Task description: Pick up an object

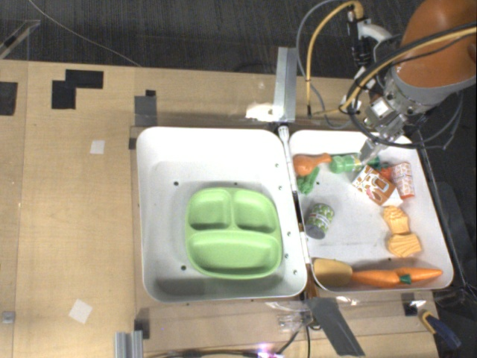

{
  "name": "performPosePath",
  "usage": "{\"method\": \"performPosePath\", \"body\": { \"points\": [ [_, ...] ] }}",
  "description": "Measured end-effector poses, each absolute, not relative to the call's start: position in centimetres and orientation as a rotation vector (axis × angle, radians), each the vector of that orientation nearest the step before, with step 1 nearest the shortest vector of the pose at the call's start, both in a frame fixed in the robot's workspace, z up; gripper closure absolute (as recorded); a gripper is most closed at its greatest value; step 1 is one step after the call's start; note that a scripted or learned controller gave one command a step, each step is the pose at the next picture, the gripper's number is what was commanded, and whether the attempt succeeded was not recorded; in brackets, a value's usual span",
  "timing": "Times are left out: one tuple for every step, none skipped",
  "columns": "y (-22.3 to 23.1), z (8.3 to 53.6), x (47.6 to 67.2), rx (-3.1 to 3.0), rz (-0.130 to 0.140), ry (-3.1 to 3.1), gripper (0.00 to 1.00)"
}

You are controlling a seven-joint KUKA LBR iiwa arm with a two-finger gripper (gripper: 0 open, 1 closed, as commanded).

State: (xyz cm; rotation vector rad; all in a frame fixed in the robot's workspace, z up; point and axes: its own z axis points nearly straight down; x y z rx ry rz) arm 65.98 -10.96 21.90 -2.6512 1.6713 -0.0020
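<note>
Carrot point(393, 277) lies nearest; gripper point(369, 152) is poised by the snack packet point(375, 185), likely light and crinkly, best pinched across; claw state cannot be told.

Both bins point(153, 200) smooth white plastic, slight sheen; green divided tray point(233, 231) matt moulded plastic; desk point(74, 222) pale wood-look board, matt; carrot point(393, 277) and orange drumstick point(311, 162) glossy plastic toys; snack packet point(375, 185) printed, shiny; small can point(319, 219) printed label, dull; upright post point(285, 88) bare metal; floor point(149, 13) behind dark, rough carpet-like weave; arm shell point(440, 21) glossy orange.
</note>
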Motion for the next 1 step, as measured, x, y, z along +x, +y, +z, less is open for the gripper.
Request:
{"method": "performPosePath", "body": {
  "points": [
    [-11.02, 23.15, 66.14, -2.644, -0.009, 1.674, 1.0]
  ]
}}
